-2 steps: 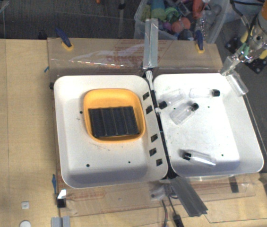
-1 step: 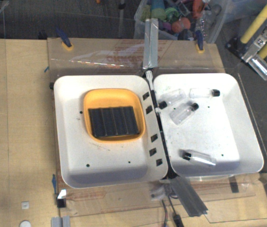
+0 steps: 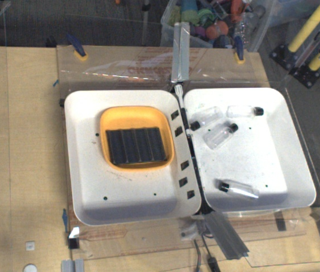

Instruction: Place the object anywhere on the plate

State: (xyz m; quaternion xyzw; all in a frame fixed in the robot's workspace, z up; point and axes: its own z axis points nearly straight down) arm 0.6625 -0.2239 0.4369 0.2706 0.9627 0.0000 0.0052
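Two white bins sit side by side on the counter point(image 3: 18, 152). In the left bin point(image 3: 80, 152) there is an orange plate point(image 3: 137, 111). A dark block with ridges point(image 3: 136, 145) lies flat in the middle of the plate, inside its rim on every side. If that block is your object, the job looks done. It lies flat and low, so it should not slide or tip off.

The right bin point(image 3: 273, 152) holds small clear bottles with black caps. One bottle point(image 3: 221, 135) lies on its side near the wall between the bins. Another bottle point(image 3: 243, 111) lies at the far side. A third bottle point(image 3: 238, 189) lies at the near side, well apart from the others. They all lie down, so they may roll if you bump them.

You cannot tell whether the jaws are apart or together. If a bottle is meant to go next, you would have to carry it over the middle wall to reach the plate.
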